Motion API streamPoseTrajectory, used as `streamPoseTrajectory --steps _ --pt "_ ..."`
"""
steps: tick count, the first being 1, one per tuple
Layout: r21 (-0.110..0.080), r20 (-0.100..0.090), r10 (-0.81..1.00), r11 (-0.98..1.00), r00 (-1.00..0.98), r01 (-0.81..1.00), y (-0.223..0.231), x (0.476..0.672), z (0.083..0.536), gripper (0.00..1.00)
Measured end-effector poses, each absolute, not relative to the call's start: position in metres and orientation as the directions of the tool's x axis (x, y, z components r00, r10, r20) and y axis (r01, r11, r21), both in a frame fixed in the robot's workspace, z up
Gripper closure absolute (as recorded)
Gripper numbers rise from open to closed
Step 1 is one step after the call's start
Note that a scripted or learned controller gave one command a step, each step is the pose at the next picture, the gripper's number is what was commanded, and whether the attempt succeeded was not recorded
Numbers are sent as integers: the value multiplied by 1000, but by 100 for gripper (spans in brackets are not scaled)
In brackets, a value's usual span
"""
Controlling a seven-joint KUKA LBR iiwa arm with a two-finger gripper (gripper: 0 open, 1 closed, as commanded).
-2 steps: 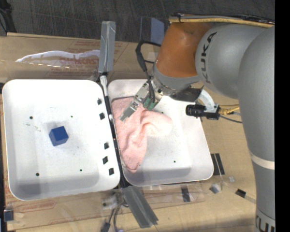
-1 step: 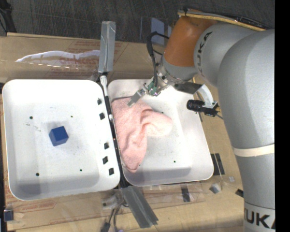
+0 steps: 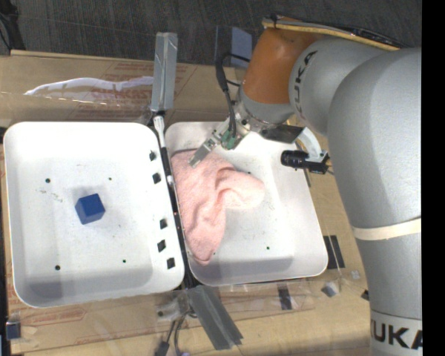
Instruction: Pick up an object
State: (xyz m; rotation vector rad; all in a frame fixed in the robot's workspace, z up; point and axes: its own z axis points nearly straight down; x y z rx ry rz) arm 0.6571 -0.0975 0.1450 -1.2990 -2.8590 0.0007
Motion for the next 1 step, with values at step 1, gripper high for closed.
streamPoseTrajectory --steps 1 --pt "-1 0 725 688 -688 725 -136 626 92 0"
